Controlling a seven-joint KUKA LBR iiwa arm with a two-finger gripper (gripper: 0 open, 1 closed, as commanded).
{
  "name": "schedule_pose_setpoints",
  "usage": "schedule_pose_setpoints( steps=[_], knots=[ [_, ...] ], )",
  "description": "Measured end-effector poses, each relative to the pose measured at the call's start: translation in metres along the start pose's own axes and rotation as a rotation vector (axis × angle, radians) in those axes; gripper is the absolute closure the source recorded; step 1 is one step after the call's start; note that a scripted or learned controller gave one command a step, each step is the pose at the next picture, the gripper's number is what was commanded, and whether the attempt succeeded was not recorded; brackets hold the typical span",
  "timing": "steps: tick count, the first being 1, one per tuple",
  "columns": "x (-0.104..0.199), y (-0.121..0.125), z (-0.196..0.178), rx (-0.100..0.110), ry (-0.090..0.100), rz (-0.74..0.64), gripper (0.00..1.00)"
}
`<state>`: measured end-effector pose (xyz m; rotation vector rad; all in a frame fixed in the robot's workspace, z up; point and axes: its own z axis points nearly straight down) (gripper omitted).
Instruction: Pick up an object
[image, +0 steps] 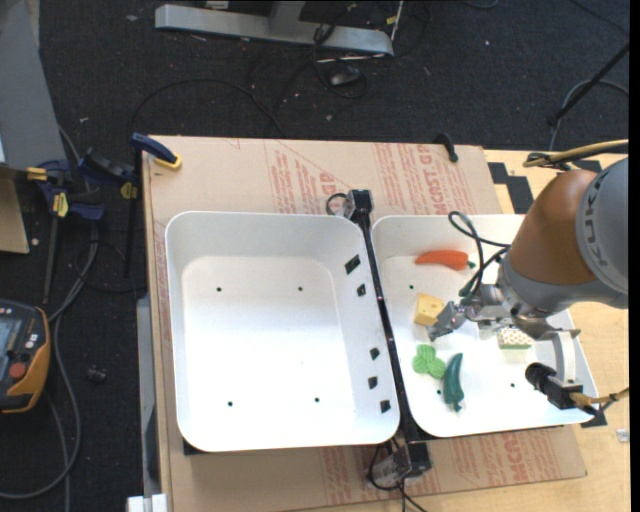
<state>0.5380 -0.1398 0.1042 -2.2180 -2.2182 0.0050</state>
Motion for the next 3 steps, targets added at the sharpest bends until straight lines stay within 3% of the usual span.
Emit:
schedule_pose_setpoints(
  steps=[1,3],
  knots=[
    [0.0,0.002,-0.013,-0.006,-0.001,0.0,1.0],
    [0.007,0.01,-0.135,-0.01,-0.002,-0.001,1.0]
  ],
)
